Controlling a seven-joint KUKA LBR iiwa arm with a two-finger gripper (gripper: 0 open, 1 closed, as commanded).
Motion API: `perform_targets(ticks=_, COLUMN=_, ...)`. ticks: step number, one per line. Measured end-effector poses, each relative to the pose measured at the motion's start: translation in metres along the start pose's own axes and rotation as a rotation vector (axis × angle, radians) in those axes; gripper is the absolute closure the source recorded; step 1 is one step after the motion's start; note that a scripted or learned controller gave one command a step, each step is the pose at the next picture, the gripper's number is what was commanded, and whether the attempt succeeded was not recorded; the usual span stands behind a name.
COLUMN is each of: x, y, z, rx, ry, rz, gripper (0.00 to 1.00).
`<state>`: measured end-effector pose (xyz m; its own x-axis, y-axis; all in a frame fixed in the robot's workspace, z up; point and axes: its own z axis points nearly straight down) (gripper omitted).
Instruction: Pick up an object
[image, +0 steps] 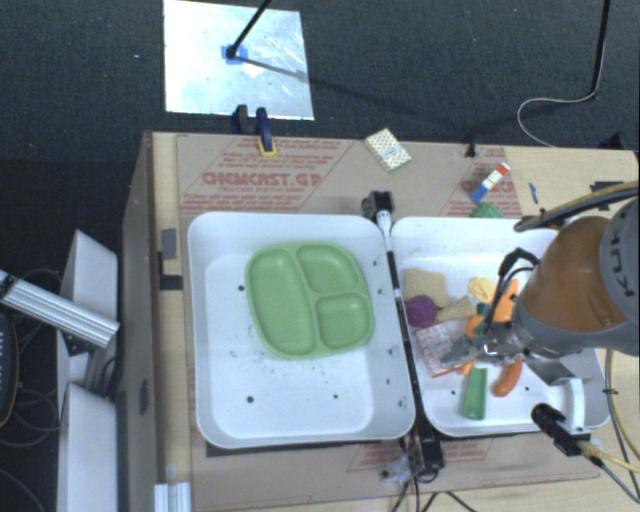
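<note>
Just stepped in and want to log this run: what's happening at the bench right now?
A grey and orange arm reaches in from the right over the right bin, its pincer down among a heap of small items. Nearby lie a green block, a purple piece and an orange piece. Nothing can be seen held between its fingers. The left bin holds a green divided tray, untouched.

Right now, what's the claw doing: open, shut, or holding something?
Claw: cannot be told. It sits low in the right bin among the clutter, next to the green block and the purple object.
</note>
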<state>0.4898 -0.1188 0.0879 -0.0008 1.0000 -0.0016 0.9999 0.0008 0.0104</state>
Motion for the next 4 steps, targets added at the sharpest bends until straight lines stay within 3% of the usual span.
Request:
perform_targets(ticks=1, x=0.001, y=0.001, z=-0.011, rx=-0.002, ry=0.000, rz=-0.001, gripper=1.00)
perform_targets(ticks=2, x=0.066, y=0.026, z=-0.100, rx=0.001, ry=0.002, rz=-0.004, gripper=1.00)
perform_targets(ticks=3, x=0.065, y=0.024, z=-0.097, rx=0.008, ry=0.002, rz=-0.002, gripper=0.00)
perform_targets(ticks=4, x=0.004, y=0.035, z=0.004, rx=0.009, ry=0.001, rz=0.000, gripper=0.00)
